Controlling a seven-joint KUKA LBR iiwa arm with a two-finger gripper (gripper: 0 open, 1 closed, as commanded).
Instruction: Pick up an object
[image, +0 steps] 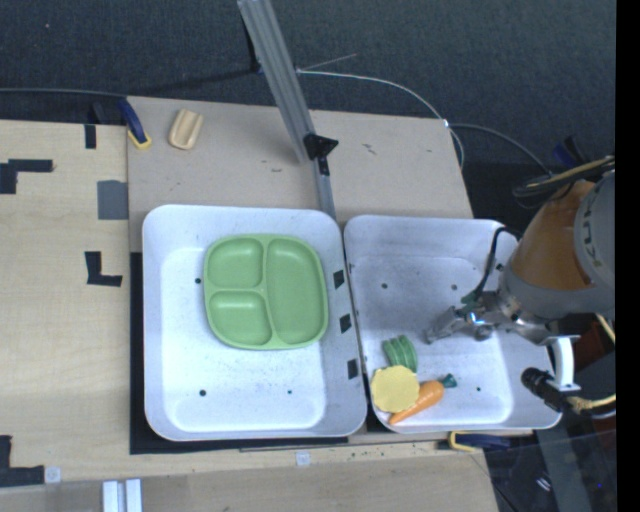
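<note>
Three toy foods lie grouped at the near-left corner of the right bin (430, 240). Carrot (424, 397): orange with a green top, lying flat, tilted, tip toward the bin's near wall. Yellow piece (395, 387): rounded, flat, touching the carrot's left side. Green piece (401, 353): ribbed, just behind the yellow piece, close to the bin's left wall.
</note>
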